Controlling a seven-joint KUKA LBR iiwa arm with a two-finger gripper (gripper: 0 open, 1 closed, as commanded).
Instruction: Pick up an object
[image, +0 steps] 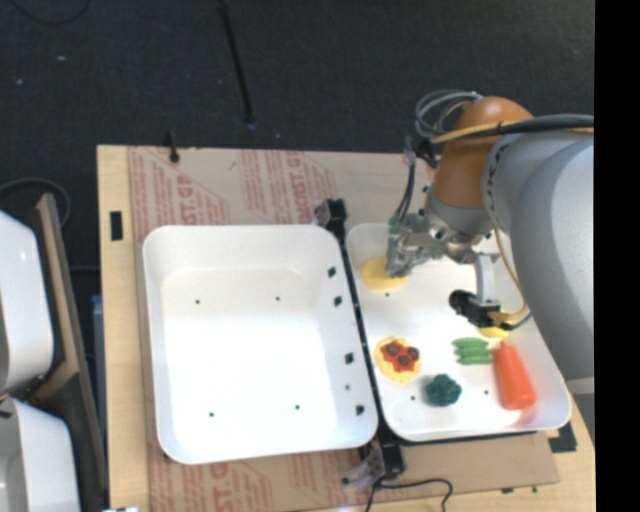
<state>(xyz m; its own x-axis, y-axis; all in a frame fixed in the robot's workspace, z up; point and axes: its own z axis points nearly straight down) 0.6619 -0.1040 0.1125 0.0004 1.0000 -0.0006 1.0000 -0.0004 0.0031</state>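
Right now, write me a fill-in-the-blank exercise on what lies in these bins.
1. The gripper hangs over the pale ___ object near the right bin's upper left corner.
2. The toy carrot lies in the ___ bin.
3. The small pizza-like toy lies to the view's ___ of the dark green broccoli-like toy.

Missing words: yellow; right; left

dark speckled floor (300, 70) w/ black cable (238, 70), wooden bench (230, 185).
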